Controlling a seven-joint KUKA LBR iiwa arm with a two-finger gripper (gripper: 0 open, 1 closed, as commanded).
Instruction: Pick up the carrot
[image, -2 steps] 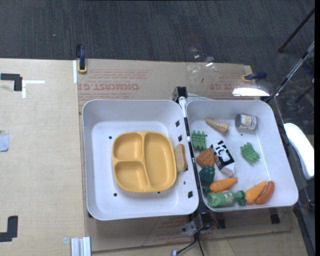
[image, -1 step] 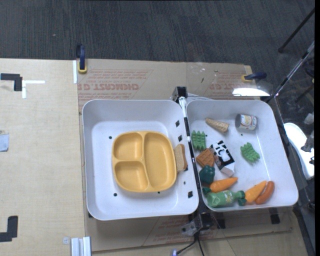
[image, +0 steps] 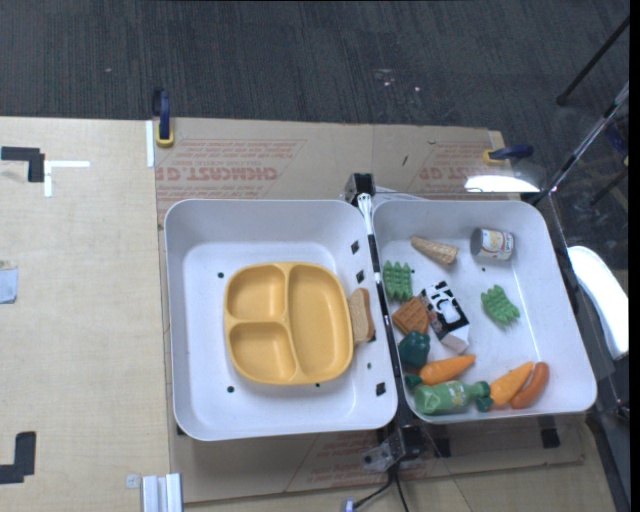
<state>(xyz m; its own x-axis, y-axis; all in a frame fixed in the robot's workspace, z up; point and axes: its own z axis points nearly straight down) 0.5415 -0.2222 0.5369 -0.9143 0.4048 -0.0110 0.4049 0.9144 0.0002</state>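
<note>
Green bottle (image: 448, 399) touching carrot (image: 447, 368) | 2nd carrot (image: 510, 382) against sausage (image: 534, 384) | all in right bin (image: 560, 300)

A divided plate (image: 289, 322) sits in the left bin (image: 190, 330). The carrot (image: 446, 368) lies in the right bin (image: 548, 300), near its front edge, behind a bottle (image: 448, 398).
</note>
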